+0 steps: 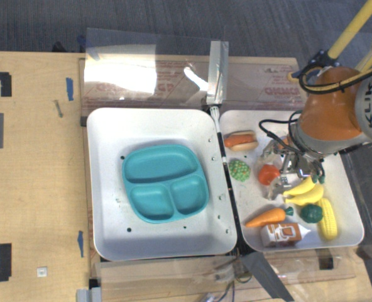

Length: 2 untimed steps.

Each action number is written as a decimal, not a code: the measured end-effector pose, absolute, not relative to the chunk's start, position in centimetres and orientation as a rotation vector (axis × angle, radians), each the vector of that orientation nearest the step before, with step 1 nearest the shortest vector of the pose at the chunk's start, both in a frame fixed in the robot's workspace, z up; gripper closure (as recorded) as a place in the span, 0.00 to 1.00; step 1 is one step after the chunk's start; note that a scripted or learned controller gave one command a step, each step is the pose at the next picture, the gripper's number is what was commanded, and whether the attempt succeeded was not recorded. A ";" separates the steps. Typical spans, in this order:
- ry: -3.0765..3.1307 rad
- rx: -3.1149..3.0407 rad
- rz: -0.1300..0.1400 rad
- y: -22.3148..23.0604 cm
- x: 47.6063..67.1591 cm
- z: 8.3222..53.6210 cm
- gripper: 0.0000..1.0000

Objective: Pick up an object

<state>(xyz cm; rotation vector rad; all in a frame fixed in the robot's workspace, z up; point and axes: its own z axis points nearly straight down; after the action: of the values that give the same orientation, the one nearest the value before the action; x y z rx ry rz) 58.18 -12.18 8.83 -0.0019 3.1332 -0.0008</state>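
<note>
Overhead, the arm [333, 109] hangs its claw [285, 172] beside a banana [304, 190].

Hand [285, 168] low in right bin [352, 231], beside banana [305, 190].

Two bins side by side on the bench [29, 168]. Left bin [104, 231] holds a divided plate [166, 182], roughly centred. Right bin [352, 228]: hot dog [240, 141] at the back-left, pea pod [239, 169] just in front of it, tomato [268, 174] right of that (gripper [286, 168] directly over this spot). Banana [304, 191] right of the tomato; carrot [266, 217], bottle [285, 233] and corn [328, 218] along the front.
</note>
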 end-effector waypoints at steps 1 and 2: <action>3.117 -0.135 -0.009 -15.3 49.7 9.0 0.00; 3.115 -0.139 -0.009 -15.2 49.8 10.1 1.00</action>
<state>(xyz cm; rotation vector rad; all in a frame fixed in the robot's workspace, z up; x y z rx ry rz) 49.84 -15.19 10.07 -0.1394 3.1148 -0.0087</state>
